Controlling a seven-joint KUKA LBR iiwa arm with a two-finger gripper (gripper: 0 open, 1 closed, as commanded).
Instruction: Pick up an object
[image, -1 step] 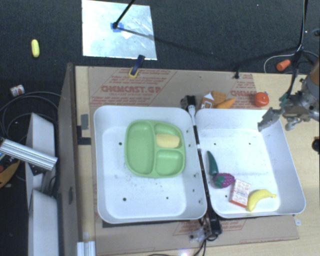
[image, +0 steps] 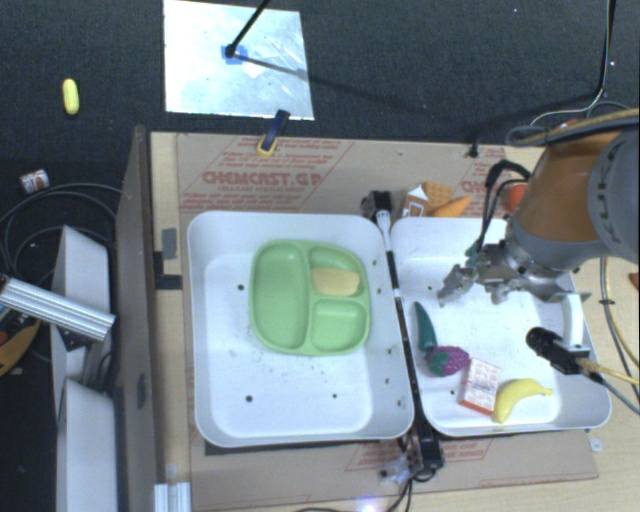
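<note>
Both bins look like smooth white plastic with a faint sheen. The green tray is matt plastic, and the banana glossy yellow plastic. Under the bins lies plain brown cardboard printed in red, dull and flat. The floor beyond looks like dark, rough carpet, and the sheet on it gleams like crinkled foil.

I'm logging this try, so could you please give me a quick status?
Tool above right bin, holding nothing visible. Banana, purple grapes, green pepper untouched. Nothing in the way.
</note>
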